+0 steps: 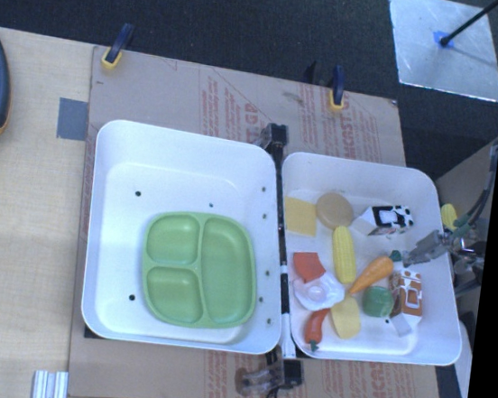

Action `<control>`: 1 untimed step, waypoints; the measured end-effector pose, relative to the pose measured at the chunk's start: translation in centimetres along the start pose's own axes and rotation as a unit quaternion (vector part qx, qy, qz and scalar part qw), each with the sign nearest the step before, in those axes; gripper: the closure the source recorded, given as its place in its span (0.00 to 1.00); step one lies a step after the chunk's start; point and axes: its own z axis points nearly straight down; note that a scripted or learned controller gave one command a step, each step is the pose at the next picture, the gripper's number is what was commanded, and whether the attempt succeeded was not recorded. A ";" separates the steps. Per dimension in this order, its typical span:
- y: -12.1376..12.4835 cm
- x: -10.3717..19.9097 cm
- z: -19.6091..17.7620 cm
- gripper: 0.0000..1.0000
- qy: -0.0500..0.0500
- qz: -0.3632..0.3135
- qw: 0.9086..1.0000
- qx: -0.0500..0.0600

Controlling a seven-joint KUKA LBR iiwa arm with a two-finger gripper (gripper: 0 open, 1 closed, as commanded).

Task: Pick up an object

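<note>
**binwatcher:** So where's the stuff it could grab? All of it is in the right bin. There's a carrot lying at a slant mid-bin, with a corn cob just beside it on its left. A green ball touches the carrot's lower end, and a yellow lemon sits below that.

**kuka_fan:** And the gripper?

**binwatcher:** The gripper comes in over the right bin's right side, just past the carrot's leafy tip. There's nothing in it that I can see. Honestly can't tell if it's spread or closed, it's too small and blurry at that edge.

**kuka_fan:** What else is in there?

**binwatcher:** A cow figure is near the top. A tan round piece and a yellow cheese square sit up left. An orange-and-white box is below the gripper, and a red pepper lies by the bottom wall.

**kuka_fan:** Left side?

**binwatcher:** The left bin just has a green divided plate. Both bins sit on a cardboard sheet on the bench.
</note>
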 end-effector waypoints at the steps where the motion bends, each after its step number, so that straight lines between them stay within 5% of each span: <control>1: 6.5 2.3 12.9 0.00 0.001 -0.003 1.000 0.003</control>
